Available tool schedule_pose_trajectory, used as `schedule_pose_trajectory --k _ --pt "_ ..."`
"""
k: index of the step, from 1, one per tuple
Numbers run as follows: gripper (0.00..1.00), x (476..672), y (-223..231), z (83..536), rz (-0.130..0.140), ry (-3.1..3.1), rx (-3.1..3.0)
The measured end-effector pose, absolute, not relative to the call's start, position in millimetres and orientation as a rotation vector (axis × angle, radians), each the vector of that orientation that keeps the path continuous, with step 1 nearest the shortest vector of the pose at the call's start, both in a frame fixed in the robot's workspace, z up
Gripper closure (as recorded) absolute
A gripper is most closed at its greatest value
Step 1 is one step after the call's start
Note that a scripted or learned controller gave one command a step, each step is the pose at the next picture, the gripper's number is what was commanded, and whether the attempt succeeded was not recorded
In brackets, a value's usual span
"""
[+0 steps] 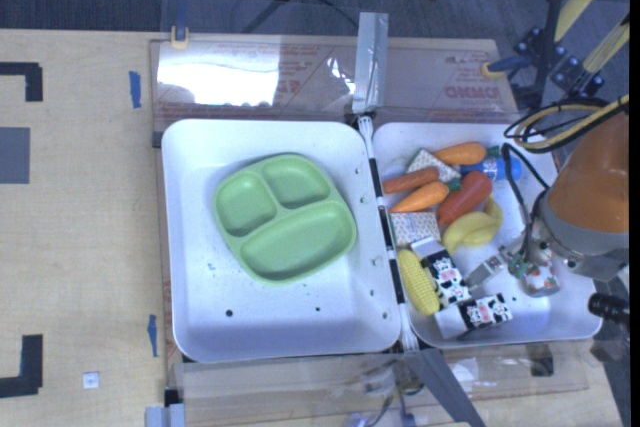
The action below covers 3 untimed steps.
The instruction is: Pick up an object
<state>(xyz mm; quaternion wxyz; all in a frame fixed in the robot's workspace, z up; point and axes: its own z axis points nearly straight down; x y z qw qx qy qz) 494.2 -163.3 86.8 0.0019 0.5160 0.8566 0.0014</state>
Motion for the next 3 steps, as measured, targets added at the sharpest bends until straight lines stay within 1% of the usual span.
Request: schedule_pose_trajectory --k 1,2,3 --pt "0.00 482.2 -161 87 0.007 2.451 1.961" --pt "0.00 562.1 -185 86 0.002 2.365 2.061" --pt "0.00 583.5 -185 86 -0.001 2.344 2.087"
